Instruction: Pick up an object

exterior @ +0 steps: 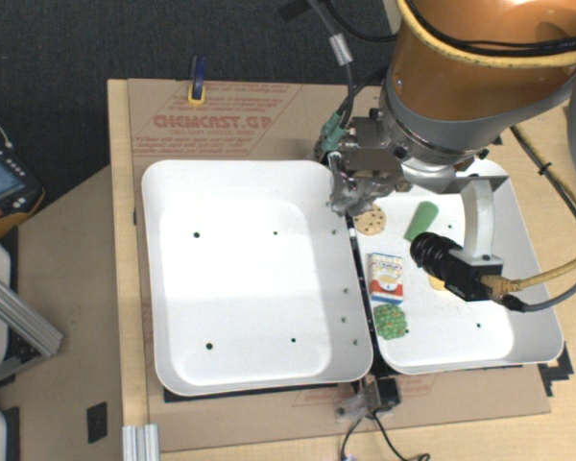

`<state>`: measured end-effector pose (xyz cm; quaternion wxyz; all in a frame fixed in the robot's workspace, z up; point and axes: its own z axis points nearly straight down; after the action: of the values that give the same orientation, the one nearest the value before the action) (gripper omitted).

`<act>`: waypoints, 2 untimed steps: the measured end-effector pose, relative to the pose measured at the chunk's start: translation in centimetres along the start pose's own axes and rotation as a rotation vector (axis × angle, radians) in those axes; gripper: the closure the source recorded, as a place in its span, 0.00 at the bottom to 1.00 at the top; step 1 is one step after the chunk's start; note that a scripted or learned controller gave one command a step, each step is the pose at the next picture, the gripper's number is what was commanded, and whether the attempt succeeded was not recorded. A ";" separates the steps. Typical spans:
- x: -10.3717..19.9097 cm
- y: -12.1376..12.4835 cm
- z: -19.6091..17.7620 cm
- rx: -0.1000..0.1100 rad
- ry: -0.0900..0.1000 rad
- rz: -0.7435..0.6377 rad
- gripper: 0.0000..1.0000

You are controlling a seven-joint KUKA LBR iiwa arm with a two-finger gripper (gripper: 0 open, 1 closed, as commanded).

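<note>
My gripper (349, 200) hangs low over the far left corner of the right bin (518, 339), close to the wall between the two bins. A round tan cookie (370, 222) lies just in front of it and to its right. A green cylinder (422, 219) lies tilted further right. Nearer the camera, a small white box with red and blue print (386, 277) lies along the bin's left side, and a green bumpy ball (392, 321) sits in front of the box. The arm hides the far part of this bin.
The left bin (173, 257) stands beside the right one, and their rims meet at the middle (355, 286). Both rest on a cardboard sheet (221, 113). A blue and yellow clip (198, 83) sits at the sheet's far edge.
</note>
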<state>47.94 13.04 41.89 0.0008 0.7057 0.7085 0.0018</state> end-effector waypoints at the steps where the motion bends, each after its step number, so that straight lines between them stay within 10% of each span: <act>1: -0.2 0.0 0.0 0.001 -0.001 0.003 0.00; 2: -0.1 0.1 -1.0 -0.002 -0.001 0.003 1.00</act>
<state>48.01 12.91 42.91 0.0018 0.7066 0.7076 0.0024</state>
